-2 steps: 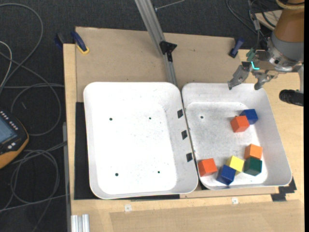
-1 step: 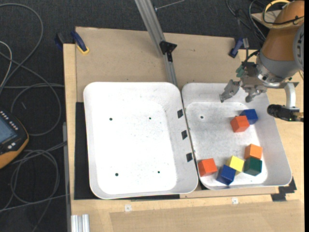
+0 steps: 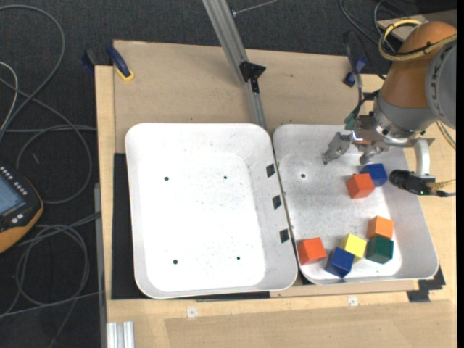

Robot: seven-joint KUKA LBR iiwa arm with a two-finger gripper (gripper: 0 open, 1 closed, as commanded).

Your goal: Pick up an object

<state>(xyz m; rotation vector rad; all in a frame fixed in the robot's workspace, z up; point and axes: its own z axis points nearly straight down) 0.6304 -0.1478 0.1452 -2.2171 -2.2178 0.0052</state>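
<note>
I'm watching the gripper hanging over the upper part of the right bin, and what is worrying me is the pair beside it: a red-orange cube and a blue cube are sitting touching each other just below the fingers. If the arm is coming down there, I'm judging that one finger could be landing on top of a cube or wedging between the two, shoving both aside instead of closing round one. The near wall of the bin is also limiting room on that side.

The fingers are looking spread apart, one reaching toward the left, and I'm seeing nothing between them; they are touching no cube, as far as I can tell.

The other candidates are clustering at the bin's lower end: an orange cube, a second blue cube, a yellow cube, a green cube and another orange cube. That crowding is making a clean grasp doubtful too.
</note>
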